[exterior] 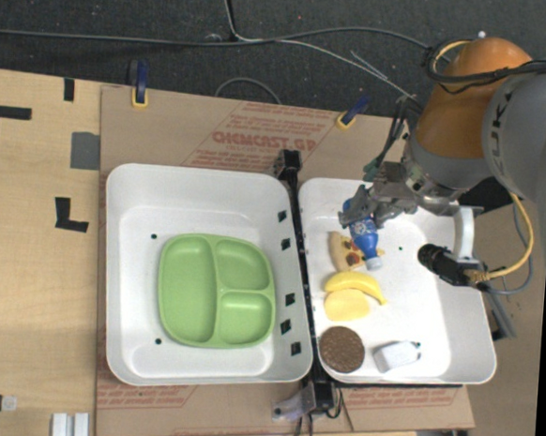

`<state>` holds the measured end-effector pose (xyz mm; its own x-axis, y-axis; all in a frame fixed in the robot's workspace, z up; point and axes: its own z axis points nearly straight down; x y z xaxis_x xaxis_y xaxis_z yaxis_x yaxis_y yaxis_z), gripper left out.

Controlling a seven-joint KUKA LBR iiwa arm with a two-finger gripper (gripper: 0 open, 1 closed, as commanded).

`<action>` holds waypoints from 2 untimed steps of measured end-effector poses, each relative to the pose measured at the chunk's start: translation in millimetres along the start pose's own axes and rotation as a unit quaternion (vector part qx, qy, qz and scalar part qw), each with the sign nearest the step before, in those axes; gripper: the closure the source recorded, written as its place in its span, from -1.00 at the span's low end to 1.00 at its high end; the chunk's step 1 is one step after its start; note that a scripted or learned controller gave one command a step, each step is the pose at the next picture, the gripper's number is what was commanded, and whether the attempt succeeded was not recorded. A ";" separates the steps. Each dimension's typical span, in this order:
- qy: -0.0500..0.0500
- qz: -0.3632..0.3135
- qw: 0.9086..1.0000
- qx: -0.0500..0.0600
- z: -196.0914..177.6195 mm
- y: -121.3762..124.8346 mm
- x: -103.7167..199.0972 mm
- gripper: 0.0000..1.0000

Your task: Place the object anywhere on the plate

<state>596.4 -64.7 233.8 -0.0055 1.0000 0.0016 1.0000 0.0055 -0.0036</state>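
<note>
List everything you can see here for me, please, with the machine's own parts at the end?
Bins: two, white, side by side on the bench.
Plate: one, green, divided, in the left bin.
Banana: one, yellow, right bin.
Yellow piece: one, just below the banana.
Brown disc: one, right bin's near edge.
White item: one, beside the disc.
Blue item: one, blue and white, under the gripper.
Clamps: two, blue, on the cardboard's far edge.
Arm: one, grey and orange, from the right.
Gripper: one, over the right bin.
</note>
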 end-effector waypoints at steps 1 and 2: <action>0.000 0.001 1.000 0.000 2.9 -26.0 44.7 1.00; 0.000 0.000 1.000 0.000 1.5 -49.8 95.1 1.00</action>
<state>546.1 30.1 232.7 -0.0060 1.0000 0.0015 1.0000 0.0060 -0.0039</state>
